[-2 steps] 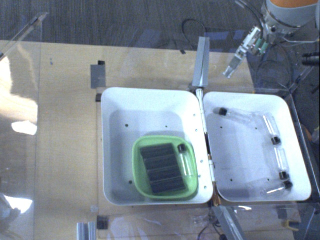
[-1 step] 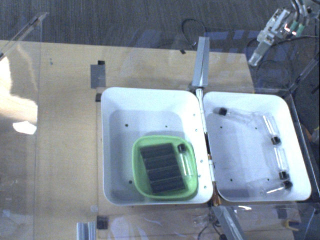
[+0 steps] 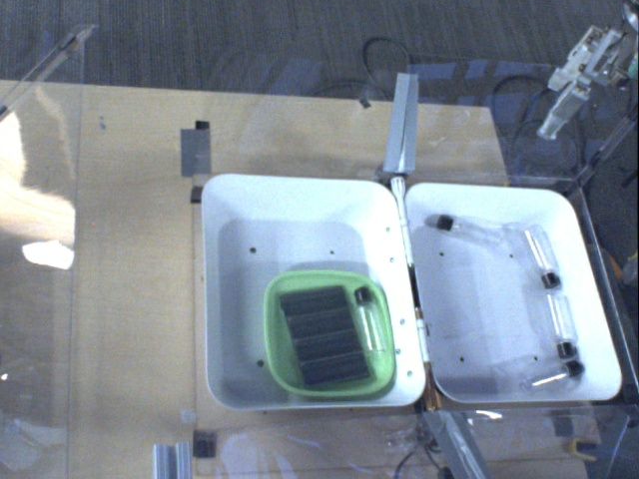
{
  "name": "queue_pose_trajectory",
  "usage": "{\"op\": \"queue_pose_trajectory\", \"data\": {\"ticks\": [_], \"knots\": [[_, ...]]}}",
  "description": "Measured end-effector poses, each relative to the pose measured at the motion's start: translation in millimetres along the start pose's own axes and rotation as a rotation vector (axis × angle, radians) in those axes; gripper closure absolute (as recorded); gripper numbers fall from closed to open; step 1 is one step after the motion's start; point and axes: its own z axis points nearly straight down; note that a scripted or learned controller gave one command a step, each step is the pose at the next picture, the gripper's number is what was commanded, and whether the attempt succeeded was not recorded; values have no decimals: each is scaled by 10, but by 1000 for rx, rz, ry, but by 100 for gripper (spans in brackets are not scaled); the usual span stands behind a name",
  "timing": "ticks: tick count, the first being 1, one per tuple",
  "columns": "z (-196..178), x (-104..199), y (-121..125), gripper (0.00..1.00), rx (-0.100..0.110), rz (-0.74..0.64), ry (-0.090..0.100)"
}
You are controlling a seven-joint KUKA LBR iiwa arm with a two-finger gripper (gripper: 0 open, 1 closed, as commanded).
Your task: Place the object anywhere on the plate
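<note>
Two shallow white bins sit side by side on a pale wooden bench (image 3: pixel 110 297). Camera view: left bin (image 3: pixel 230 267) holds a green square plate (image 3: pixel 278 362) with rounded corners, placed toward the bin's near right corner. On the plate lies a dark ribbed rectangular block (image 3: pixel 321 336), and just beside it, along the plate's right rim, a clear tube with a black cap (image 3: pixel 371 319). Tube's long axis runs near-to-far, cap at the far end. Right bin (image 3: pixel 479 297) holds several more clear black-capped tubes (image 3: pixel 544 259), most lined along its right wall, one near the far left corner. Gripper (image 3: pixel 565 103) hangs at upper right, beyond the bins; whether it is open or closed cannot be told.
</note>
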Motion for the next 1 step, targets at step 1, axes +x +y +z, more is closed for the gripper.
{"op": "queue_pose_trajectory", "data": {"ticks": [1], "knots": [[-90,0,-604,0,1,-49,0]]}}
